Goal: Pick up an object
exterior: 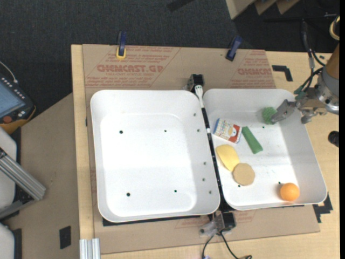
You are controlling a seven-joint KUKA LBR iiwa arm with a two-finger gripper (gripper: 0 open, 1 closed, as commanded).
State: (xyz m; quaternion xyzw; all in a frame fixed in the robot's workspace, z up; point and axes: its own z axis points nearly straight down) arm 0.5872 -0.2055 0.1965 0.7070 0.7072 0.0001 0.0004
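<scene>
Nearest the camera, an orange ball (289,191) shares the right bin (302,144) with a tan disc (243,174), yellow piece (227,156), green block (251,139) and small carton (226,130), while the gripper (294,110) hangs spread, grasping nothing.

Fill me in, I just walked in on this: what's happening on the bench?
A robot arm reaches in from the right, its gripper over the far side of the right bin, beside a small green piece. Nothing is visibly held. A green block, small carton, yellow piece, tan disc and orange ball lie there.
</scene>
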